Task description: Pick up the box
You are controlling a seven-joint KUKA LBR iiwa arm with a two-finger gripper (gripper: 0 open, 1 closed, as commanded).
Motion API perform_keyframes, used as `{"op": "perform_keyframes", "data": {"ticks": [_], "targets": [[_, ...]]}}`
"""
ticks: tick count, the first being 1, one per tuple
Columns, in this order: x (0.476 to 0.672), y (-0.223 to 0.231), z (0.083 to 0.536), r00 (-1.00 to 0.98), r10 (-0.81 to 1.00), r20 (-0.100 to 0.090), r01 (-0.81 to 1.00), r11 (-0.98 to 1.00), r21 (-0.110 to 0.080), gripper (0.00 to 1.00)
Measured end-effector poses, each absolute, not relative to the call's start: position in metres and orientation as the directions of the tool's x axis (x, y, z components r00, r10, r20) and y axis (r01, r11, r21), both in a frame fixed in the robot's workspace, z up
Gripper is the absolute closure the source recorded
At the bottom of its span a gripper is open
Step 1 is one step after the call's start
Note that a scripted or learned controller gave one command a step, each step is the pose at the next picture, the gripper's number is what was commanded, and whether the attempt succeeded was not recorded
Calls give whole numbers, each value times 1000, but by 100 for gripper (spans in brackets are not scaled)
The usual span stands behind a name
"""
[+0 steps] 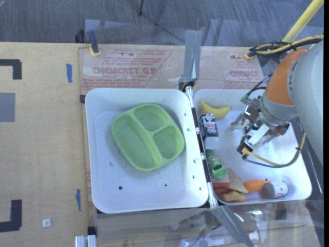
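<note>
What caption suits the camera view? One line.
Arm hangs over the right bin, apart from the small box beside the banana; a green plate lies in the left bin.

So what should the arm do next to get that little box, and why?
Probably slide left in the view: the gripper hangs in the right bin, apart from the black-and-white box, which lies by that bin's left wall below the banana. It should be over the box before descending.

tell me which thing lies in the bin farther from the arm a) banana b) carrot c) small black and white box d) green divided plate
d: the green divided plate lies in the bin at the view's left, while the banana, box and carrot are in the other bin.
</note>
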State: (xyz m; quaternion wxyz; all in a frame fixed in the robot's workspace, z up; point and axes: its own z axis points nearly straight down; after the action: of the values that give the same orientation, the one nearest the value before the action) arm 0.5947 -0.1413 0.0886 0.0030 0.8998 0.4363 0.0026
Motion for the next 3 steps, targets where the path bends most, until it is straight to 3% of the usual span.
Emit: {"op": "perform_keyframes", "data": {"ticks": [1,2,3], "targets": [[481,-126,89,657,754,4,754,-657,4,0],[526,-104,89,909,418,4,418,-909,7,0],[535,-160,263,945,326,-2,326,-945,-1,0]]}}
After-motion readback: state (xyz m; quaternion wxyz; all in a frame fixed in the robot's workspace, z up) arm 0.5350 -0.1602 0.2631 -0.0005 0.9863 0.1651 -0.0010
